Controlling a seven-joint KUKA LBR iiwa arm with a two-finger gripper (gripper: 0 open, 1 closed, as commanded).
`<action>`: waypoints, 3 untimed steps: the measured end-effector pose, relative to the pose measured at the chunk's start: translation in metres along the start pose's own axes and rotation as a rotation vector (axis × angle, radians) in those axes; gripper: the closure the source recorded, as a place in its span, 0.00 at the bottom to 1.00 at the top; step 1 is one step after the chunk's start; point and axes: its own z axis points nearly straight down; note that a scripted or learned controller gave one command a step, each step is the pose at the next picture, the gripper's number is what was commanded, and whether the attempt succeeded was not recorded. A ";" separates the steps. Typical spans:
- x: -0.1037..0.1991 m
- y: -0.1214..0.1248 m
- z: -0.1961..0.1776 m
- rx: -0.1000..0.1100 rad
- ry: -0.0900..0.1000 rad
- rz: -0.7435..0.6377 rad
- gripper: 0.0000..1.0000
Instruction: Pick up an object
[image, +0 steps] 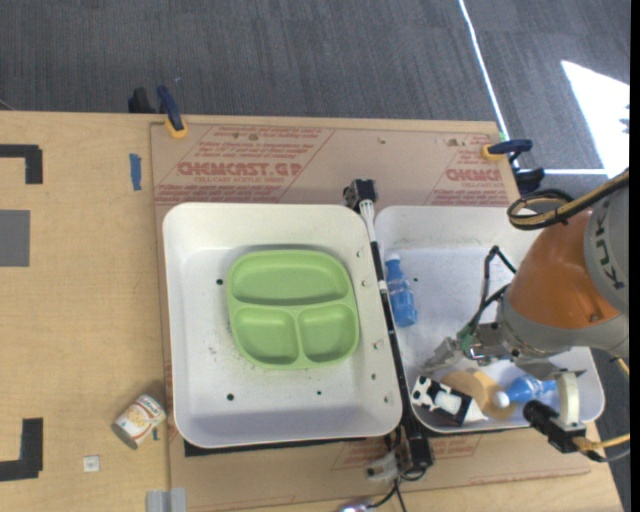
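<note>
Divided plate (292, 318) lies in the left bin (190, 300). Bottle (399, 292) lies in the right bin (450, 240), near its left wall. Small carton (138, 419) sits on the bench (70, 330), left of both bins.

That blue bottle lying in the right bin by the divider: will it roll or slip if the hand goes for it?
The blue bottle lies on its side, so a nudge would probably roll it. It looks like small smooth plastic: likely light, perhaps slippery.
</note>
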 end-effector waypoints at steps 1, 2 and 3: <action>-0.044 0.094 0.001 0.001 -0.001 0.011 0.00; 0.003 0.013 0.000 0.004 0.002 0.071 0.00; -0.005 0.059 0.001 0.002 -0.001 0.401 0.00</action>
